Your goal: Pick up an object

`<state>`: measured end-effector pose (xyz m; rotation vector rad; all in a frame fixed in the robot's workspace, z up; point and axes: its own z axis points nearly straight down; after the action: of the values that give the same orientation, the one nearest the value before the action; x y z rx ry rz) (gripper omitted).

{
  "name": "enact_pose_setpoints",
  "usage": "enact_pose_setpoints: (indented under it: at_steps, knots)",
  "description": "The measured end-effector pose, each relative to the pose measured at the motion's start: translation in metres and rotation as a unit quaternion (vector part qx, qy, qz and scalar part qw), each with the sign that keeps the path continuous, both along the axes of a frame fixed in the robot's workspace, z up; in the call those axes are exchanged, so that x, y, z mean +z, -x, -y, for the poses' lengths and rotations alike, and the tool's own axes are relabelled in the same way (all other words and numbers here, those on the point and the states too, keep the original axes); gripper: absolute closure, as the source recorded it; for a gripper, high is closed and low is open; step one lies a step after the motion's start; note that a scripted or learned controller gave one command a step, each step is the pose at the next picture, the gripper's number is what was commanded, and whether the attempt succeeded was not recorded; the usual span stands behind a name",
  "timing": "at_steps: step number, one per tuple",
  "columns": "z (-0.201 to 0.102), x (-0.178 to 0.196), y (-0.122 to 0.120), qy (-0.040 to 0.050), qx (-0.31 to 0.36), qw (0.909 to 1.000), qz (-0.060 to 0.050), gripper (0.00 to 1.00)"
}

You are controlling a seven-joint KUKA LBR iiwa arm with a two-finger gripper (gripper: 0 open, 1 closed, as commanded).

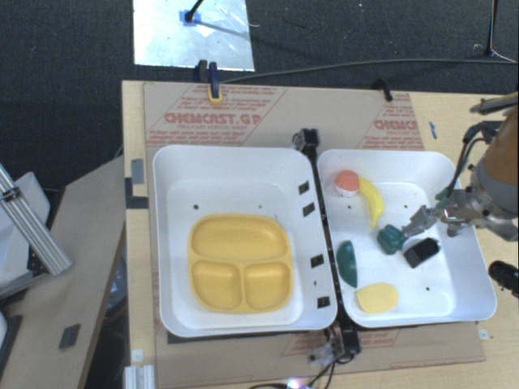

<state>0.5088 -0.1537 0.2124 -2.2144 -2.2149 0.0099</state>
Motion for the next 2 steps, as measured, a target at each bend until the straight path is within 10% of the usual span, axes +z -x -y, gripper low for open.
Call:
enact_pose_setpoints:
  at_steps: [2]
  knots:
    - [0.004, -0.055, -0.003, 0.0009, 0.000, 1.0000, 0.005, 0.00]
